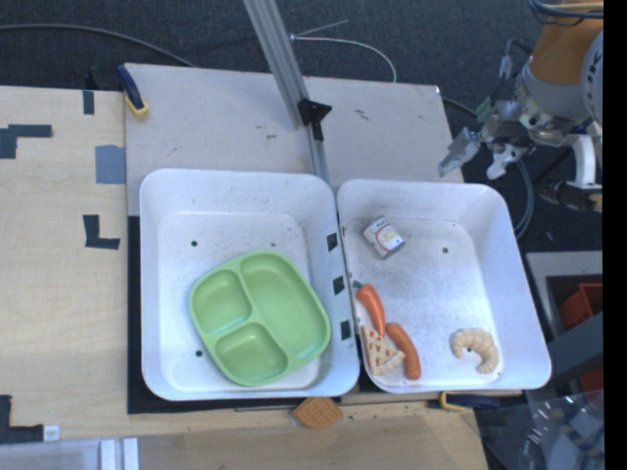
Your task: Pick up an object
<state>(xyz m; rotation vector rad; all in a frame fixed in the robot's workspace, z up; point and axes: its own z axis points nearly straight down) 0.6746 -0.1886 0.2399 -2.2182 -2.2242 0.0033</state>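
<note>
I see the hand (477, 154) open, above the right bin's (509, 228) far corner, gripping nothing.

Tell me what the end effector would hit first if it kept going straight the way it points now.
Probably the back rim of the right bin: the open end effector points down-left toward it, though depth is unclear.

My two white bins (162, 262) look like smooth plastic, a bit dirty with dark specks. The green plate (260, 316) in the lower left is smooth, soft-shiny plastic. The desk (49, 223) on the left looks like pale wood. The slanted pole (274, 42) at the top looks like shiny metal. My gripper (480, 150) looks like grey metal.
</note>
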